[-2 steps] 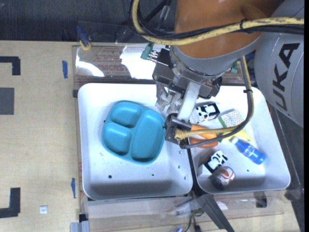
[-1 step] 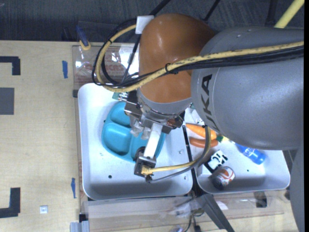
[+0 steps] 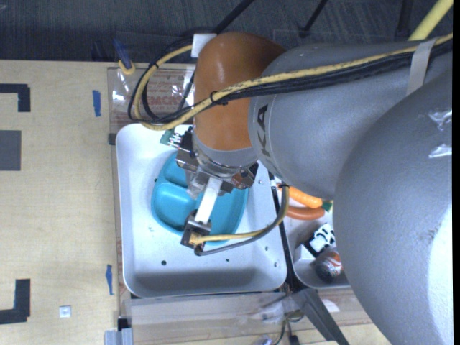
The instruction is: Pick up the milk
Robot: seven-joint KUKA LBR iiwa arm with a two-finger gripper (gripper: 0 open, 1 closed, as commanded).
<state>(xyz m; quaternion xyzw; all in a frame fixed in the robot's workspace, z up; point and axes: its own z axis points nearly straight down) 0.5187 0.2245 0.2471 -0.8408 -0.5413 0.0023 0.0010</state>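
Note:
My gripper (image 3: 213,177) hangs low in the left bin (image 3: 135,214), right over a blue bowl-like thing (image 3: 169,201). The orange wrist band and the grey arm hide its tips. In the visible strip of the right bin (image 3: 305,273) lies a small white thing with black patches (image 3: 321,238), possibly the milk. It is well to the right of the gripper and apart from it.
An orange carrot-like thing (image 3: 305,198) lies at the back of the right bin's visible strip. A small round thing with a brown end (image 3: 329,266) sits in front of the black-and-white one. The arm covers most of the right bin.

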